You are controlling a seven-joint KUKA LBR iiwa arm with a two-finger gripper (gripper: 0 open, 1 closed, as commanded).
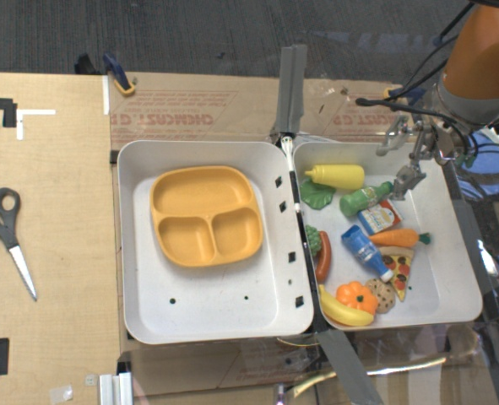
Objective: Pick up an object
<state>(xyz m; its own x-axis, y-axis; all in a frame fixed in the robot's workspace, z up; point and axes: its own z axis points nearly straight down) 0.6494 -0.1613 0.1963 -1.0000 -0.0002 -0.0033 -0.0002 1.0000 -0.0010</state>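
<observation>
Over right bin (452, 302), metal gripper (409, 178) (finger spread unclear) beside glossy green bottle (364, 199); yellow bottle (337, 175) near.

Looks like a robotics lab: two white bins (139, 251) taped onto cardboard (198, 108) on a wooden worktop (46, 226), loose cables (418, 74), scissors (8, 234), black tape marks (0, 108), toy food (359, 226).

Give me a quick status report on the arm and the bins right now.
Gripper over the right bin, above the green bottle, holding nothing. Toys crowd that bin. Yellow tray sits in the left bin.
</observation>
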